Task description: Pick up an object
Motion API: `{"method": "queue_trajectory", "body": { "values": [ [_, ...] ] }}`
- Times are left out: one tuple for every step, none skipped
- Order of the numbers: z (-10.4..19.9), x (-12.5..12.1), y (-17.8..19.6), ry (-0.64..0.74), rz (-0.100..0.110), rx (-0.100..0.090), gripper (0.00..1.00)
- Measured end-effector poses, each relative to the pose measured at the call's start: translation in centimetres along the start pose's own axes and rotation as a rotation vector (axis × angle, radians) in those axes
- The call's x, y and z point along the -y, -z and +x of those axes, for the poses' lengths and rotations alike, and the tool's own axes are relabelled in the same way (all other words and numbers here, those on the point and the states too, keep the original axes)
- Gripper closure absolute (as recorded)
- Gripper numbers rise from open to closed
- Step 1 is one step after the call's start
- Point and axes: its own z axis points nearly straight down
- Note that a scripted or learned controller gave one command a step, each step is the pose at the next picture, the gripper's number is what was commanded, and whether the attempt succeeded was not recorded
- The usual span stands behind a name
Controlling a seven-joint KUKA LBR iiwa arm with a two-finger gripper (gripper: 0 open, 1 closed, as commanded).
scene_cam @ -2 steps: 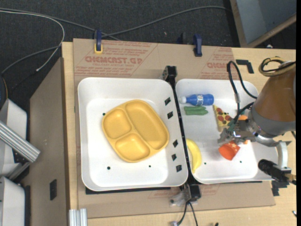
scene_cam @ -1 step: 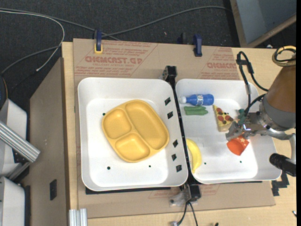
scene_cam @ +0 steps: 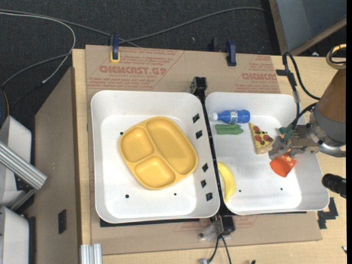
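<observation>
My gripper (scene_cam: pixel 282 149) hangs over the right side of the right bin (scene_cam: pixel 258 201), its arm coming in from the right edge. An orange-red cup-like object (scene_cam: pixel 282 165) sits directly under the gripper tip and touches it, though whether it is held is unclear. Just left of the gripper lies a toy pizza slice (scene_cam: pixel 260 138). A blue and white bottle (scene_cam: pixel 233 116) and a green pod (scene_cam: pixel 228 129) lie at the back of this bin. A yellow fruit (scene_cam: pixel 226 180) rests against the bin's left wall.
The left bin (scene_cam: pixel 104 164) holds a yellow divided plate (scene_cam: pixel 158 152). A black divider with clips (scene_cam: pixel 206 147) runs between the bins. Cables (scene_cam: pixel 294 87) hang behind the right bin near the arm.
</observation>
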Motion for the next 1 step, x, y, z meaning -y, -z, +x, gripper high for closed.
{"method": "queue_trajectory", "body": {
  "values": [
    [4.55,-1.79,-0.79,0.004,0.004,-0.002,1.00]
  ]
}}
